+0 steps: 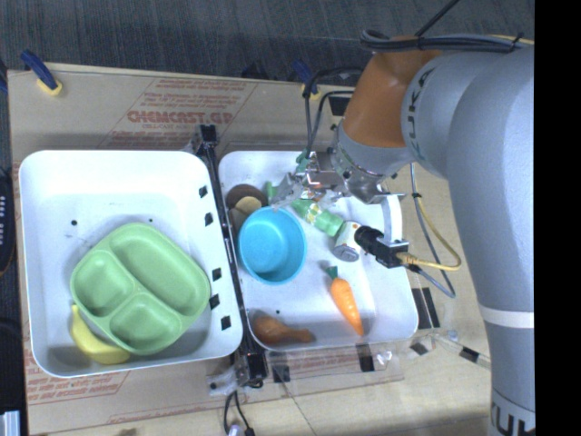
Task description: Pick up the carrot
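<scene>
Carrot point(345, 304) lies loose in the right bin point(399, 302), just right of and below the blue bowl point(271, 243), w/ the gripper point(313, 185) up above the bowl; can't tell its state. Imo it should come down along the carrot's mid-body. Left bin point(54, 180): green tray point(141, 284) over something yellow point(91, 343).

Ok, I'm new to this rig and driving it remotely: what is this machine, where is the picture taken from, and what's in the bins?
It is one grey robot arm with an orange band, seen from a fixed camera above the bench, looking down at a slant. Its tool hangs over the far end of the right bin. That bin holds the carrot near its front, lying free, a blue bowl, and a brown item. The left bin holds a green divided plate over something yellow.
</scene>
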